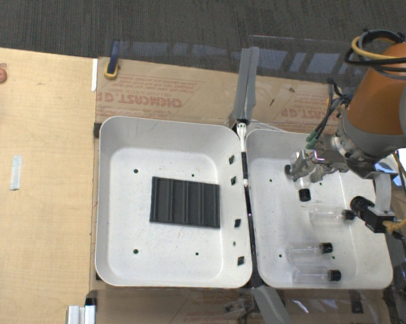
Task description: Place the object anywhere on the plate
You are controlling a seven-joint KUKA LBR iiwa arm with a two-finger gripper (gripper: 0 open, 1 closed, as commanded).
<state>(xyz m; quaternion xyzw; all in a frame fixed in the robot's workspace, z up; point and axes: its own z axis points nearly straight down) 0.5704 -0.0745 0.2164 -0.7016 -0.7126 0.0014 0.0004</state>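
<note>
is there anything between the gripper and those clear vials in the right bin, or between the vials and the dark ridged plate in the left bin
Nothing lies between the gripper and the clear vials; bare bin floor separates them. Toward the dark ridged plate, the raised adjoining rims of the two bins stand in the way, so a vial would likely need lifting over them.

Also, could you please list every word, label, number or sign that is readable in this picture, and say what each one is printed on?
"CHEMCAST GP": red print on the brown cardboard sheet behind the left bin, seen upside down; my best reading.
Smaller red lines around it, and fainter red print on the cardboard behind the right bin: too blurred to read.
Dark letters at the frame's right edge on the arm: cut off, unreadable.
</note>
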